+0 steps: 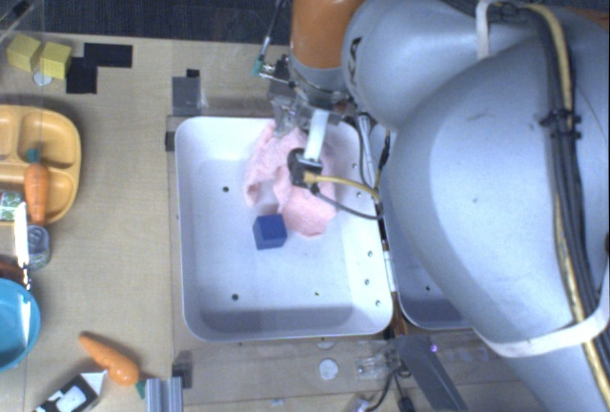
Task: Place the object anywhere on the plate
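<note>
A small blue cube (pixel 270 231) lies in the left white bin (pixel 205 305), near its middle. It touches the lower left edge of a pale pink, uneven flat piece (pixel 310 208), which looks like the plate. My gripper (pixel 289 135) hangs over the pink piece's upper end, near the bin's far wall, and the wrist hides its tips. The blue cube lies apart from the gripper, toward the near side. The arm covers the pink piece's right edge.
The arm hides most of the right bin (pixel 429 313). On the bench at left stand a yellow divided tray (pixel 57 138) with a carrot (pixel 36 193), a blue bowl (pixel 17 324), another carrot (pixel 112 360), yellow blocks (pixel 40 57) and black blocks (pixel 95 62).
</note>
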You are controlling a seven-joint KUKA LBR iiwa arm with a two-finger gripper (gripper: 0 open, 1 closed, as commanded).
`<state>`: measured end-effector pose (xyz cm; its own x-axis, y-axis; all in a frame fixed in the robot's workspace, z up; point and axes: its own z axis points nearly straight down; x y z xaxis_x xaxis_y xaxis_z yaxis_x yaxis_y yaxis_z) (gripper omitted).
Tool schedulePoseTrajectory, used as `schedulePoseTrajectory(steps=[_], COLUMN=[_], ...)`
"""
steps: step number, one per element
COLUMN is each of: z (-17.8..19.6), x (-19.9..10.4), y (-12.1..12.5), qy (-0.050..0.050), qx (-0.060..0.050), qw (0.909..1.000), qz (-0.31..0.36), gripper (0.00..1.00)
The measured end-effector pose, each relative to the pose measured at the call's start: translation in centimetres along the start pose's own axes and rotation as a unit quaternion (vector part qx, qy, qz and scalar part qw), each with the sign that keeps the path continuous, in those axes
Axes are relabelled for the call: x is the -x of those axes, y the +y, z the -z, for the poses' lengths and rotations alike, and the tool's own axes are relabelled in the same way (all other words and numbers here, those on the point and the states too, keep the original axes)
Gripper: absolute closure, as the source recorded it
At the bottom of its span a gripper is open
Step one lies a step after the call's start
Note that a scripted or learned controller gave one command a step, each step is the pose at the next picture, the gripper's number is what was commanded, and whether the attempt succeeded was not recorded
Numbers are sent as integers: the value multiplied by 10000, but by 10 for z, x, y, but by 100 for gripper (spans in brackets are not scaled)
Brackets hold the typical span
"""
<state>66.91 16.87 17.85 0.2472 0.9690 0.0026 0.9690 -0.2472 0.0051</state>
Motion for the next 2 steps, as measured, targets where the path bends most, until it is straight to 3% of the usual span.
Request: schedulePoseTrajectory(steps=[1, 2], z=[-39, -3], x=[-57, -22], y=[-15, -5], qy=[2, 3], qx=[-5, 5], qw=[9995, 9954], qz=[324, 960], gripper=[100, 100])
